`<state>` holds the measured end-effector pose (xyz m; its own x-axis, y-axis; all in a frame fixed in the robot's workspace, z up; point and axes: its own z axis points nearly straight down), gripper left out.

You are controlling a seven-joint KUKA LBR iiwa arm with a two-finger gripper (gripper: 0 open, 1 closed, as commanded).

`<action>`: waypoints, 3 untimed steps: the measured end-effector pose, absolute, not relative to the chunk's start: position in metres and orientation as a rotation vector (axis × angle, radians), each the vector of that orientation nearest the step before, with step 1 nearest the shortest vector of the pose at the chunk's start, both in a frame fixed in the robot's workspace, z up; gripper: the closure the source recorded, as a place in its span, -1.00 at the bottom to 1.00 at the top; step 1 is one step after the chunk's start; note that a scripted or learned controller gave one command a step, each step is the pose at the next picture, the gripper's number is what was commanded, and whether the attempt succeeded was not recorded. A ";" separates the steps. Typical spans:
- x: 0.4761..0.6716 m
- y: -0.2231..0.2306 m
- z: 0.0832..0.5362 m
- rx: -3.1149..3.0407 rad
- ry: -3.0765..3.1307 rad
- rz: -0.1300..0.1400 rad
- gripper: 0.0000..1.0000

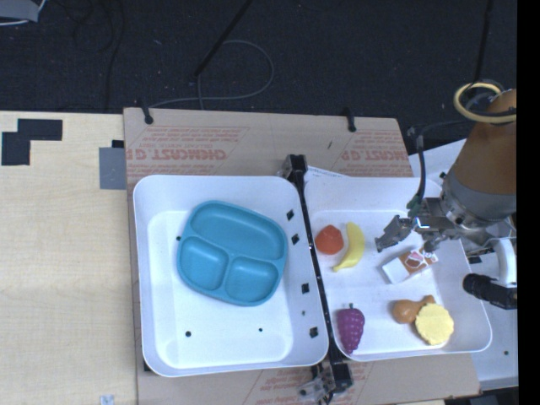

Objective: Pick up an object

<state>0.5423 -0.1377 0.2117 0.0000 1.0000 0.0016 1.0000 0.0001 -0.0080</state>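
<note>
My gripper hangs over the right bin with its fingers spread open and nothing between them. A small white box with a red label lies just below the fingertips, apart from them. To the left of the gripper lie a yellow banana and a red-orange tomato. Toward the bin's front sit a purple bunch of grapes, an orange-brown pear-shaped piece and a pale yellow piece touching it.
The left bin holds a blue divided plate. A black divider with clips runs between the bins. The arm's grey and orange body looms over the right bin's far right corner.
</note>
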 end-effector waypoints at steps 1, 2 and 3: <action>0.551 -0.133 0.161 -2.217 -2.216 0.006 -1.00; 0.556 -0.139 0.120 -2.229 -2.224 -0.005 -1.00; 0.555 -0.140 0.127 -2.233 -2.215 -0.002 1.00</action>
